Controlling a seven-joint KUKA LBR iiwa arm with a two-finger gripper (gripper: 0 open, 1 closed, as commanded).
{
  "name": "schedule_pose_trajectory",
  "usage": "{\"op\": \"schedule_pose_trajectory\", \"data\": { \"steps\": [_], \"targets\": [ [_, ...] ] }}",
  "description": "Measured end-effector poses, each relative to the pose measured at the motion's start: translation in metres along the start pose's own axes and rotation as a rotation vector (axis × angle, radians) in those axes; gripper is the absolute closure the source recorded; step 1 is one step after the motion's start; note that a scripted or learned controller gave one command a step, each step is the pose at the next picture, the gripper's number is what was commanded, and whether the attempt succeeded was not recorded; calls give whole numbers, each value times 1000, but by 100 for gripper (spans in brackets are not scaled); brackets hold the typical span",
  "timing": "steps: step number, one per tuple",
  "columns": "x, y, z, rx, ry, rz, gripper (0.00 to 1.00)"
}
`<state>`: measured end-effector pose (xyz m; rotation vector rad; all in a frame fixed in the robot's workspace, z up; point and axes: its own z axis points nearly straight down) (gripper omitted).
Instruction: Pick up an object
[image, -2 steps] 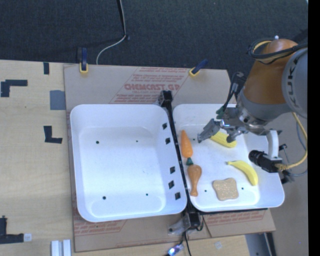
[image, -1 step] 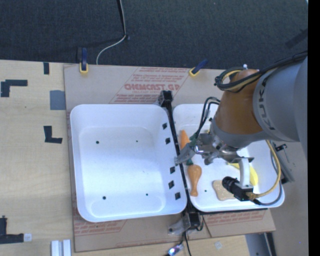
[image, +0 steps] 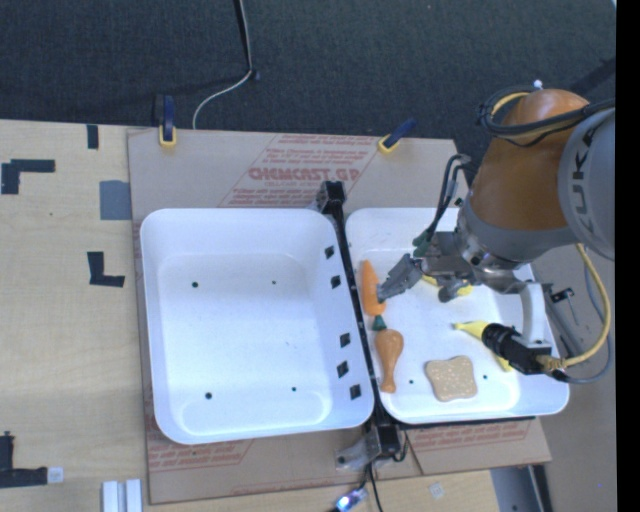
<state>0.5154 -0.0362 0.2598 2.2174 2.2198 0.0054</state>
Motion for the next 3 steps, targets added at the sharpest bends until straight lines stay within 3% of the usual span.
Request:
{"op": "schedule_pose_trajectory", "data": {
  "steps": [1, 2, 3],
  "targets": [
    [-1, 42, 81, 11, -1, 0, 0],
    [-51, 79, 76, 4, -2, 3, 0],
    [-27, 102, 70, 5, 1, -3, 0]
  ]
}}
